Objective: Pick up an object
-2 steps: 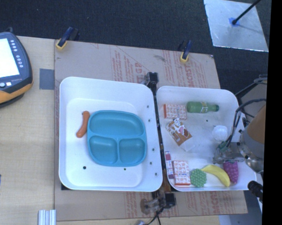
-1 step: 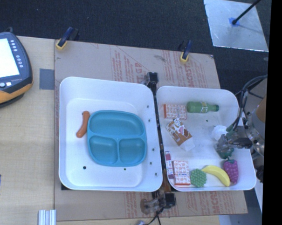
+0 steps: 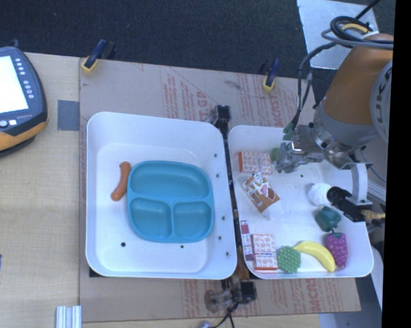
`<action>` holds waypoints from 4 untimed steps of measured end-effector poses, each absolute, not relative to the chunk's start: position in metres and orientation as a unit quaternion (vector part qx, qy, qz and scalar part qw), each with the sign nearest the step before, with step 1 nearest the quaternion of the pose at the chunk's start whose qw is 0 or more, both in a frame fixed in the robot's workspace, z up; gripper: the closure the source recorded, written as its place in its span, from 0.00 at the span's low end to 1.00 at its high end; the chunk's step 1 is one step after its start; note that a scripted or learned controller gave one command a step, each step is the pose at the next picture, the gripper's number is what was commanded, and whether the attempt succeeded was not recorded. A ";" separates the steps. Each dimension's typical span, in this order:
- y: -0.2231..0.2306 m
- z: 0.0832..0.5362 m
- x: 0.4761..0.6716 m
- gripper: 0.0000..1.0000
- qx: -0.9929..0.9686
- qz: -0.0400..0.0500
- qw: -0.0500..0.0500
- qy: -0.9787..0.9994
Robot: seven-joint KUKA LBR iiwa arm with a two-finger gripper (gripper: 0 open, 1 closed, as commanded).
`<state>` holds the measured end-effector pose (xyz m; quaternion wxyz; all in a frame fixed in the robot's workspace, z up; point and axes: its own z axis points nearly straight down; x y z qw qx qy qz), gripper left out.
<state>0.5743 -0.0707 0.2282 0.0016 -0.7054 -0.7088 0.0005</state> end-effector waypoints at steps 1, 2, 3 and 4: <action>-0.121 0.226 0.656 1.00 -0.706 0.001 0.001 -0.709; -0.145 0.238 0.656 1.00 -0.706 0.001 0.000 -0.708; -0.145 0.237 0.656 0.00 -0.706 0.001 0.001 -0.708; -0.112 0.105 0.614 0.00 -0.706 0.001 0.001 -0.708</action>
